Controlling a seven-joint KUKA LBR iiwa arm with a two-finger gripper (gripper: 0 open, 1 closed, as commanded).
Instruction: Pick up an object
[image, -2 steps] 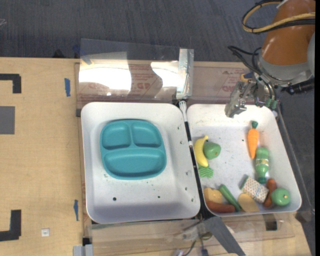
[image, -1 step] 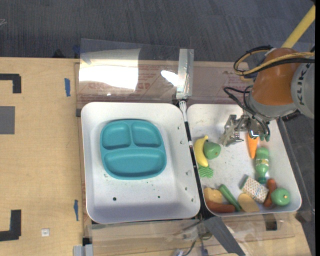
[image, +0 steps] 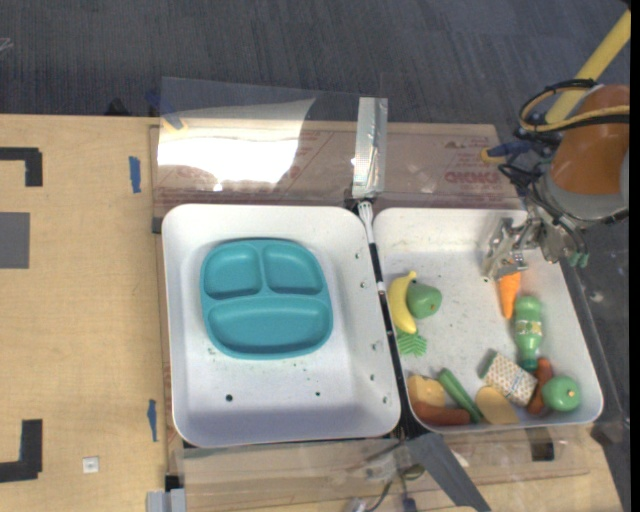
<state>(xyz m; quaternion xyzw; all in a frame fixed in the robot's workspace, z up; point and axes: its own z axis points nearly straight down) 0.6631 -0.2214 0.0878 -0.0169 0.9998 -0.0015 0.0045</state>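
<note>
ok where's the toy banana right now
The toy banana lies in the right bin, near its left wall, touching the green apple with a small green piece just below.

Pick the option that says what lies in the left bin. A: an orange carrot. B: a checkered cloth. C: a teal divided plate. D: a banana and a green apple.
C: the teal divided plate lies alone on the floor of the left bin, while the banana, the green apple and the carrot all lie in the right bin.
</note>
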